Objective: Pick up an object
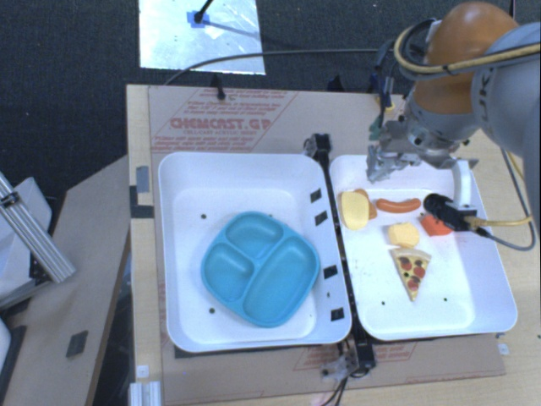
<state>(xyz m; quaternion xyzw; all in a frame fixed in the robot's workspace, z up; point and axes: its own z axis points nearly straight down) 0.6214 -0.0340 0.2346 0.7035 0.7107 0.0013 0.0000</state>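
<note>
- Dark carpet all round, a silvery sheet (199, 24) lying on it at the far side, and a pale bench (211, 117) carrying both bins. What's in them?

- Left bin (182, 193): one blue divided plate (259, 267), flat, a bit near of centre. Right bin (473, 311): toy food bunched in its far half. A yellow bun-like piece (357, 210) sits by the left wall, a sausage (397, 204) just right of it, a cheese block (403, 234) nearer, and a pizza slice (412, 269) nearest. A red piece (435, 225) is partly hidden, so I can't name it.

- And the arm?

- It reaches in from the right, and the gripper (382, 169) hangs over the right bin's far left corner, just beyond the bun piece and the sausage. I'd guess it's lined up there because those two are the closest pickings.

- Is the claw wide or narrow?

- I cannot tell from this angle. Nothing shows inside it, though, and every toy lies on the bin floor.

- So nothing's picked up yet?

- I'd say not. The toys sit close together, so a drop could nudge a neighbour.
</note>
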